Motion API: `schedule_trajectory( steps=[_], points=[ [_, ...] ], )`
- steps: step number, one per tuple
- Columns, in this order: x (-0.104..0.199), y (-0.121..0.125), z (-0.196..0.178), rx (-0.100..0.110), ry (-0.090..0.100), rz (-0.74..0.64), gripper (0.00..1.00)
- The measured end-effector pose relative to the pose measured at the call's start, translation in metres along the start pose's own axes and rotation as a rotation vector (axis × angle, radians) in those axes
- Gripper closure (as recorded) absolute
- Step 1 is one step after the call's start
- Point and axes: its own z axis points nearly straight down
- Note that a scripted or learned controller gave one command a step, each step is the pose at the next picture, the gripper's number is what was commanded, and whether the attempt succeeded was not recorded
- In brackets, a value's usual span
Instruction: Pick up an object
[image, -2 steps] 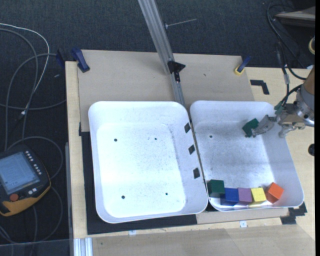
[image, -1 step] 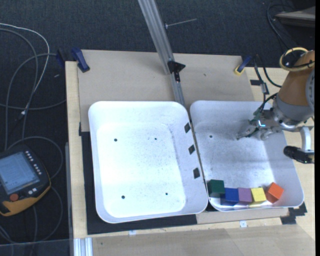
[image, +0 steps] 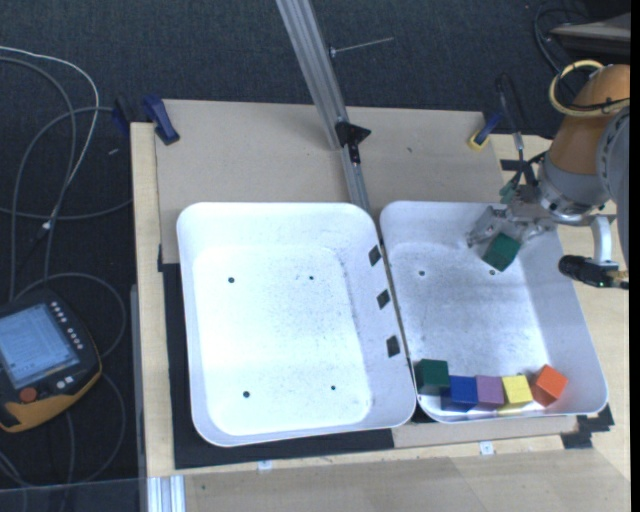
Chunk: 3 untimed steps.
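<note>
The bench carries two shallow white bins side by side. The left bin has only small dark dots on its floor. Between the two bins stand three small black clips, and a long metal rail runs from the top of the view down to the gap between the bins. A blue clamp sits at the far left corner of the bench and a second clamp, blue and yellow, at the far right side. On the floor to the left lie loose cables and a control pendant with a screen.

In the right bin, a row of blocks lies along the near wall: a dark green block, a blue block, a purple block, a yellow block and an orange block. They touch each other or lie just beside each other.

The claw is over the far part of the right bin, well apart from this row. A green block is between its fingers, so the claw is closed on it. This block seems lifted above the bin floor, but I cannot tell this for sure. Nothing stands between the claw and the row.
</note>
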Motion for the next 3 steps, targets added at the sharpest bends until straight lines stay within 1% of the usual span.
schedule_trajectory(
  steps=[1, 2, 3],
  points=[
    [-0.001, 0.007, 0.000, 0.005, 0.000, 0.001, 0.00],
    [-0.001, 0.009, 0.000, 0.008, 0.001, 0.002, 0.00],
    [0.004, -0.002, 0.000, 0.006, 0.000, 0.003, 0.00]
  ],
)
